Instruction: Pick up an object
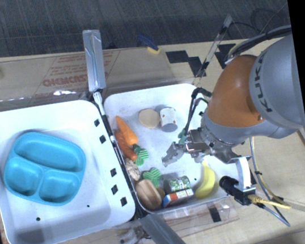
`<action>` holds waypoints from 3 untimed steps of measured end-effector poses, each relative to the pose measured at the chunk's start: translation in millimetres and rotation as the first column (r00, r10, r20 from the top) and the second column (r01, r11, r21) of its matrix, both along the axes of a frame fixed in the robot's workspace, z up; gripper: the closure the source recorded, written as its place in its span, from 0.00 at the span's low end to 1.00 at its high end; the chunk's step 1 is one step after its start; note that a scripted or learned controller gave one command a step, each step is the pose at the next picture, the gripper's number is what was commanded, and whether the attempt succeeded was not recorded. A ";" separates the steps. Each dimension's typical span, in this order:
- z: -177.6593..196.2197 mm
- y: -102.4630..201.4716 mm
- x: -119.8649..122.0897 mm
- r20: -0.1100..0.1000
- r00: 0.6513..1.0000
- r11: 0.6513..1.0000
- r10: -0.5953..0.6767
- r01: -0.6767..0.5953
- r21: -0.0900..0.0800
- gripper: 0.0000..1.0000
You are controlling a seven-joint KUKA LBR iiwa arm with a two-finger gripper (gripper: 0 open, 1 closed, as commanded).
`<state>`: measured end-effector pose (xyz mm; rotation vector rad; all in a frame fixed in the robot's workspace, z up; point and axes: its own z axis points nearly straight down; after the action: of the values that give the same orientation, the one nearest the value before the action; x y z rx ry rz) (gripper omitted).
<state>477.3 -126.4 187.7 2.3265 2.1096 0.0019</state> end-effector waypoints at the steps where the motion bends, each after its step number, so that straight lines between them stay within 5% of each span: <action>1: -93.5 -16.3 1.4 0.002 1.000 1.000 -0.014 0.014 0.001 0.00; 3: -93.3 -32.5 1.5 0.007 1.000 1.000 0.005 -0.005 -0.002 0.00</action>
<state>478.8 -158.9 94.4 2.3163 2.1114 0.0075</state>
